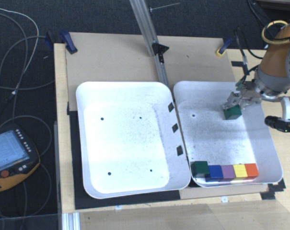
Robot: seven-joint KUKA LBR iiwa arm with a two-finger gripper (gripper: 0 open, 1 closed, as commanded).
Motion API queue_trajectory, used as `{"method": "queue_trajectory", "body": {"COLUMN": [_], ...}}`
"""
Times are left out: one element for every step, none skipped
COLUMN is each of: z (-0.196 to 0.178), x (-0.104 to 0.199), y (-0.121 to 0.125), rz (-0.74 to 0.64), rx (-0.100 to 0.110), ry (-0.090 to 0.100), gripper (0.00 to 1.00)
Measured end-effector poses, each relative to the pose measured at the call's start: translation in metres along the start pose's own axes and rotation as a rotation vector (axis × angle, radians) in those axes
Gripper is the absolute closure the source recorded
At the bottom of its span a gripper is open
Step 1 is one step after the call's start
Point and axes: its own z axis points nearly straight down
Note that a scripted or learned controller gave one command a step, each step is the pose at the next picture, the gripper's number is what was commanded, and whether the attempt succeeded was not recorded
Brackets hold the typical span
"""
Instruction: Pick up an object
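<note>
In the camera view, the gripper (pixel 235 104) hangs over the upper part of the right bin (pixel 264 143), toward that bin's one o'clock corner. A dark green block (pixel 232 112) sits right at the fingertips, at the gripper's six o'clock, and appears to be pinched between the two fingers, which are closed in around its top; the block's lower half shows below them against the white bin floor. Whether the block rests on the floor or is raised off it cannot be told.

The arm (pixel 276 63) enters from three o'clock, its orange band above the wrist at the view's right edge, and it slants down toward nine o'clock to reach the gripper.

Along the right bin's six o'clock wall lies a row of blocks (pixel 225 170) touching one another: green, blue, purple, yellow and orange from nine to three o'clock. The left bin (pixel 87 128) lies just beside it on the desk (pixel 111 56). A teach pendant (pixel 9 152) lies on the floor at nine o'clock.
</note>
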Motion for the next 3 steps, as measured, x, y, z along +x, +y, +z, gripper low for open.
{"method": "queue_trajectory", "body": {"z": [0.012,-0.093,-0.088], "x": [0.094,0.158,0.277], "y": [0.016,-0.039,-0.026], "rz": [-0.005,-0.003,-0.006], "rx": [0.003,-0.003,0.002], "ry": [0.006,0.006,0.006], "gripper": [1.00,1.00,1.00]}}
